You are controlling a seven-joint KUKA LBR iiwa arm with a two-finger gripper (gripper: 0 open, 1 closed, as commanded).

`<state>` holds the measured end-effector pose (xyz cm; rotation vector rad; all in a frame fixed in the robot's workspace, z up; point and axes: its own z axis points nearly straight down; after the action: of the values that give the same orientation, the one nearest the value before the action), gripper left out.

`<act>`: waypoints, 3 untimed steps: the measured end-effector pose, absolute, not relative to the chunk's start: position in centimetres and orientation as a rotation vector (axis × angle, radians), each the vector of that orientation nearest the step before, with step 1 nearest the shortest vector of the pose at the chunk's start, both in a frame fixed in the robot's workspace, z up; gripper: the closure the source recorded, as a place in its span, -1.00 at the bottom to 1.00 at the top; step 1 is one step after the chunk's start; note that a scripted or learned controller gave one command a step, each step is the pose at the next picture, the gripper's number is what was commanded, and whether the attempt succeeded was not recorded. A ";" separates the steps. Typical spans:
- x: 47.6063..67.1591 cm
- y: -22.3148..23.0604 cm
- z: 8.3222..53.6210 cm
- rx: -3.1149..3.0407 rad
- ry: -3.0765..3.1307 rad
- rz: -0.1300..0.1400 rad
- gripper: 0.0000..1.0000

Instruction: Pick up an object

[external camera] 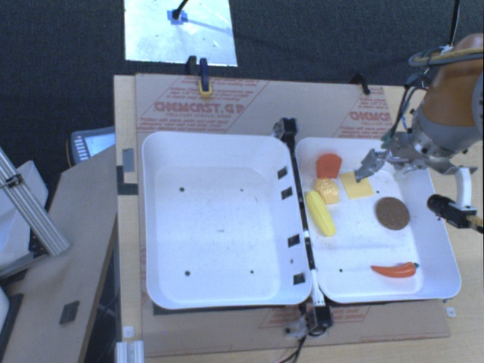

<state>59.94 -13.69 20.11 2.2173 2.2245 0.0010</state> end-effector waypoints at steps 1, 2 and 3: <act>62.0 -13.8 10.0 2.211 2.215 0.010 -1.00; 67.2 -14.9 12.4 2.208 2.222 0.009 -1.00; 67.0 -17.7 18.6 2.215 2.216 0.006 -1.00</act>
<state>67.01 -17.73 18.56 2.2151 2.2157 0.0059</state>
